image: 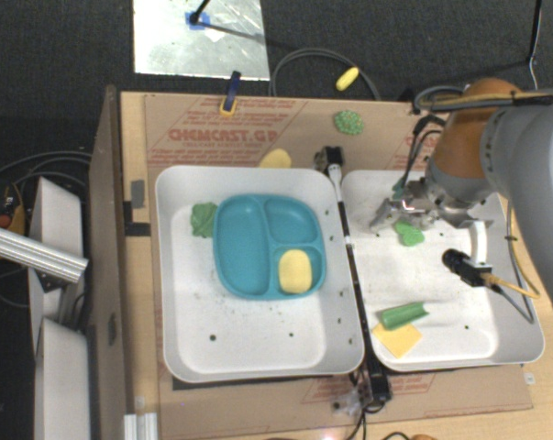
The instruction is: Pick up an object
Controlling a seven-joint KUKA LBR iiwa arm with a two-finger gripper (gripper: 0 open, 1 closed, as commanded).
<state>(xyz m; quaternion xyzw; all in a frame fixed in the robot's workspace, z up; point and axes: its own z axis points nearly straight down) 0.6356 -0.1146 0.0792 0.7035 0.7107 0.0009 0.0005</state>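
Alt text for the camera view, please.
The grey arm's hand hangs in the right bin, just above a small green piece. A green pod and yellow wedge lie nearer. The left bin holds a blue tray with a yellow item.

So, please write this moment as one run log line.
gripper: over right bin | nearest: small green piece | grasp: unconfirmed

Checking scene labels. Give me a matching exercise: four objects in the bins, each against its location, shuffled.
Objects:
1. blue tray
2. yellow lemon-shaped piece
3. yellow wedge
4. small green piece

Places:
A. near edge of right bin, beside a green stick
B. right bin, just below the gripper
C. middle of left bin
D. tray's lower right compartment

Pairs: 1-C, 2-D, 3-A, 4-B
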